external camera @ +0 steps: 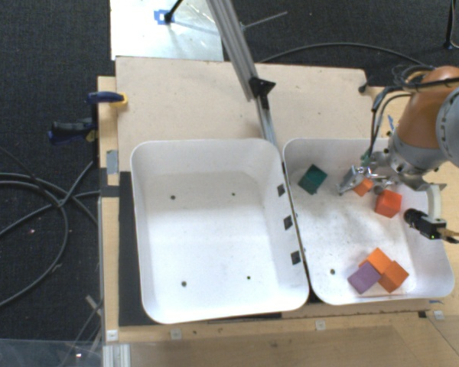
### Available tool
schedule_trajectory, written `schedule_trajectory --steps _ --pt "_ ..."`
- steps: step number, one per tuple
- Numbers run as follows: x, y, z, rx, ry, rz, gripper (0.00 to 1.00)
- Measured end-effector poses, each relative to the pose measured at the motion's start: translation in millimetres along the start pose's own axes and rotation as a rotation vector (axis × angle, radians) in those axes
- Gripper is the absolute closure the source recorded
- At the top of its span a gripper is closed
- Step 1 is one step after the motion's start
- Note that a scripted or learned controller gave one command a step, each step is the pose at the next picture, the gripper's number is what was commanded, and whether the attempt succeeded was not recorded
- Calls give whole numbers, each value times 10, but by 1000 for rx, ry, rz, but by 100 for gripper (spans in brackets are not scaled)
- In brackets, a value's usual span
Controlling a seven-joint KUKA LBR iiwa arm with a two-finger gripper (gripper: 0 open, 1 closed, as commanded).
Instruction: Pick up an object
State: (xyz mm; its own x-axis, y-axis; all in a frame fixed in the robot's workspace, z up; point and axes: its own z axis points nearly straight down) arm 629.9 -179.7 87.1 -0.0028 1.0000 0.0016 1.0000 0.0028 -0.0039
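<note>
Tool (359, 182) in right bin (329, 228), pinching small orange block (362, 189) (partly hidden)

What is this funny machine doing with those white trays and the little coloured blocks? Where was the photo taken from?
It is a robot arm, grey with an orange band, reaching in from the right. The camera sits above the bench and looks down at a slant. On the bench lie two shallow white bins: the left white bin and the right white bin. In the right one are a dark green cube, a red-orange cube, a purple cube and two orange blocks beside it. The arm's pincer is low in that bin, next to a small orange block. I cannot tell whether it has grabbed anything. Its job is to pick up one object.
</note>
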Motion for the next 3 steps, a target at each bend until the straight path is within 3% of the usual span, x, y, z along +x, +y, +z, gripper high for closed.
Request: schedule_trajectory --steps 1,2,3 --pt "481 432 -52 -11 -1 -7 0" --pt "483 -51 -33 -3 -2 2 0" --pt "363 -178 -653 -11 -4 2 0"
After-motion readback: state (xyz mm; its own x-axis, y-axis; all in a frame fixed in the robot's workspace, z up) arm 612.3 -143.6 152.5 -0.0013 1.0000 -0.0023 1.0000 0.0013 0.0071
